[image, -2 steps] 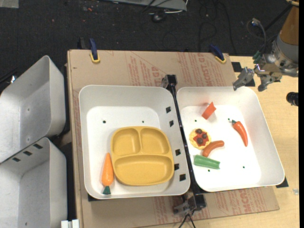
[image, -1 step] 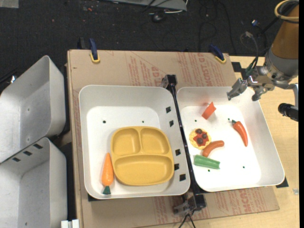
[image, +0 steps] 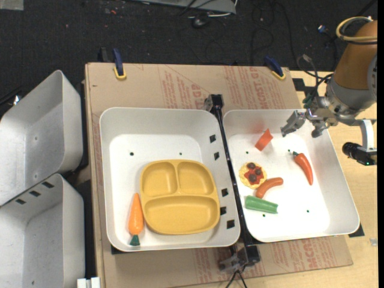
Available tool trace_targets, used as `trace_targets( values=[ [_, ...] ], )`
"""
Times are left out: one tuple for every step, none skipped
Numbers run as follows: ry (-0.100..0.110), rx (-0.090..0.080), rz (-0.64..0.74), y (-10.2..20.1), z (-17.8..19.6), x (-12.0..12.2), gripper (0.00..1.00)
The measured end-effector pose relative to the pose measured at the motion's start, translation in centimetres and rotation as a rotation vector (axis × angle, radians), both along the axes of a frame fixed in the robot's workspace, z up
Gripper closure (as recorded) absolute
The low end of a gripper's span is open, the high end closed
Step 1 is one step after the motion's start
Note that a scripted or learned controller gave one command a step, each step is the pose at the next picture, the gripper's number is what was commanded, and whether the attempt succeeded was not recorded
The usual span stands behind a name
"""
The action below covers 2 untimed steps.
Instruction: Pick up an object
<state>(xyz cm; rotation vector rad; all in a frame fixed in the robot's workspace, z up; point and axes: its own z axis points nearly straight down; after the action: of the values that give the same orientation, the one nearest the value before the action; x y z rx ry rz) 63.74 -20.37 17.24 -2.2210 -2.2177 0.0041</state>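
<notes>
My gripper (image: 305,125) hangs over the far right part of the right bin (image: 336,218), open, with nothing between its fingers. Just below it lies a red chili pepper (image: 304,166). An orange-red wedge (image: 263,140) sits to the gripper's left. Lower in the same bin are a small yellow tart with dark berries (image: 252,173), a red sausage (image: 269,186) and a green bean pod (image: 261,204). In the left bin (image: 114,161) rest a yellow divided plate (image: 180,197) and a carrot (image: 136,218) beside it.
A black divider (image: 227,161) runs between the two bins. Grey-white tubs (image: 36,161) stand off the bench at the left. Brown cardboard (image: 180,83) lies beneath both bins. Cables and a metal bar lie on the dark floor behind.
</notes>
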Motion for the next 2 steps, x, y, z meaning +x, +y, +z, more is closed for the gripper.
trace_targets(
  values=[
    [0.001, 0.0, -0.001, -0.7, -5.3, -0.8, 0.0],
    [-0.007, -0.002, 0.001, -0.7, -3.9, -0.6, 1.0]
  ],
)
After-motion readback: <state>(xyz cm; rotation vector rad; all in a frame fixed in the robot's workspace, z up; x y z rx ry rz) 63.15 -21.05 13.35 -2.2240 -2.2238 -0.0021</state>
